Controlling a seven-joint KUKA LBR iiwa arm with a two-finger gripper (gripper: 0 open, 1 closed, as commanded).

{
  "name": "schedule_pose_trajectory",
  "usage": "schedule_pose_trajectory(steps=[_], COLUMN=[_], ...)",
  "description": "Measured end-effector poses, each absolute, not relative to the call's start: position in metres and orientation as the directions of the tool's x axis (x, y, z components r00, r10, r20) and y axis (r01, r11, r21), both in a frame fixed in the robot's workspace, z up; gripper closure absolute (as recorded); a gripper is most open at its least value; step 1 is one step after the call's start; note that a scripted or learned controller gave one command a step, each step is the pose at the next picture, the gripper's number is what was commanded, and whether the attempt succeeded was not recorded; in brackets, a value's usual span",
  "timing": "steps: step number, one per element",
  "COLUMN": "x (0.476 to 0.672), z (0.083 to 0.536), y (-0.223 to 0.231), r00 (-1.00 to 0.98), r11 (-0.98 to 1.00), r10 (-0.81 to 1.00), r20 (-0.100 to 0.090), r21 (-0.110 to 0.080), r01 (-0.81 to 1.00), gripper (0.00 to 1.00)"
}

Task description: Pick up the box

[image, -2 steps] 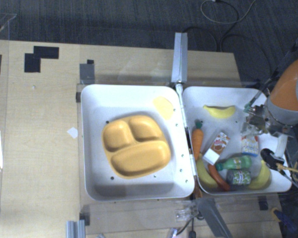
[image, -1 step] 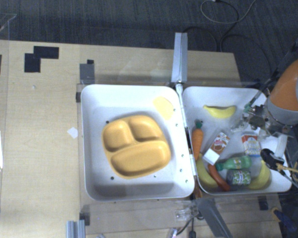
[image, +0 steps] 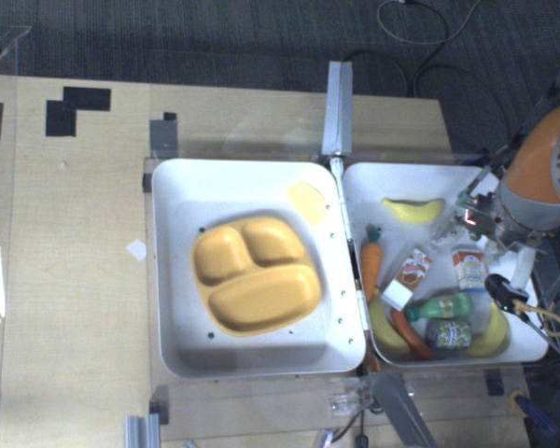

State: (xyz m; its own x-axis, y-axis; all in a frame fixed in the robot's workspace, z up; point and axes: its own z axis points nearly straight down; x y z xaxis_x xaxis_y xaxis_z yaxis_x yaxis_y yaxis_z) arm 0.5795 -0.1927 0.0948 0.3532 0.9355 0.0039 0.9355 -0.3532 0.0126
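Fig.: box lay in right bin w/ carrot & bottles crowding it; hand state unclear, so a grasp risked snagging neighbours.

Overhead camera slants down (both bins).
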Motion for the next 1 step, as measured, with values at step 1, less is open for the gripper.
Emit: schedule_pose_trajectory(steps=[1], x=[0.601], z=[0.0946], y=[-0.1855], r00=[0.411], r11=[-0.411], r10=[0.912], r20=[-0.002], r21=[0.018], r01=[0.911], gripper=[0.0])
